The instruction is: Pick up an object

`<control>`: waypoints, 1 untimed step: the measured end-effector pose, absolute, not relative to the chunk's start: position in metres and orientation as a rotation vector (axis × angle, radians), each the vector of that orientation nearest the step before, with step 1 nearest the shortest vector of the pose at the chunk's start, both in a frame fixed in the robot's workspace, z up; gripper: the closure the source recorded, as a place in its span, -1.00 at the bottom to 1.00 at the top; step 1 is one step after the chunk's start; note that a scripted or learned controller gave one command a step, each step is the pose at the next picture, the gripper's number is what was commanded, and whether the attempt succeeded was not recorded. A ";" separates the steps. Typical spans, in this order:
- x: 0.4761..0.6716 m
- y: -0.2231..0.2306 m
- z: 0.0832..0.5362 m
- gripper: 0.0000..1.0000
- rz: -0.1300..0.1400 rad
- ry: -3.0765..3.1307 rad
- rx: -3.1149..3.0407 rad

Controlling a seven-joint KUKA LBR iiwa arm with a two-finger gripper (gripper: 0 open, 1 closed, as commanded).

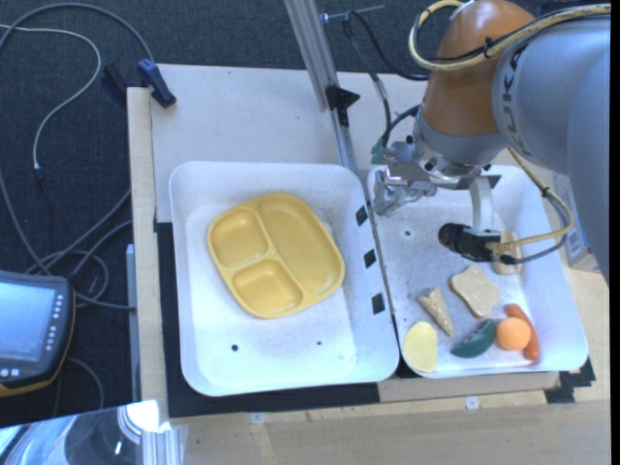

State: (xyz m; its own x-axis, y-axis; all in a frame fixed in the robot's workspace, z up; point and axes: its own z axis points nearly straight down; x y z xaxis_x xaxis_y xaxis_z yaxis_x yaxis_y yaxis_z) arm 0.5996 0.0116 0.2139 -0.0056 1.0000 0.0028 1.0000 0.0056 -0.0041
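My gripper (390,194) hangs over the far left corner of the right bin (560,289), close to the wall between the two bins, and nothing is visibly held. Toy foods lie in a cluster at that bin's near end. They are a bread slice (475,290), a pale cheese wedge (437,309), a flat yellow disc (420,346), a dark green piece (473,341), an orange ball (513,334) and a thin carrot (520,312). All of them lie well in front of the gripper. A yellow compartment plate (275,255) lies in the left bin (194,356).
A slanted metal pole (310,37) rises behind the bins, near the gripper. Black tags (369,257) sit along the divider between the bins. A blue clip (155,82) rests at the bench's far left corner. The bulky grey arm covers the right bin's far right.
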 end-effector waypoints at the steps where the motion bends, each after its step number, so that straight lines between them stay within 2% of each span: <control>1: 0.578 0.058 0.212 1.00 0.002 -2.224 -2.211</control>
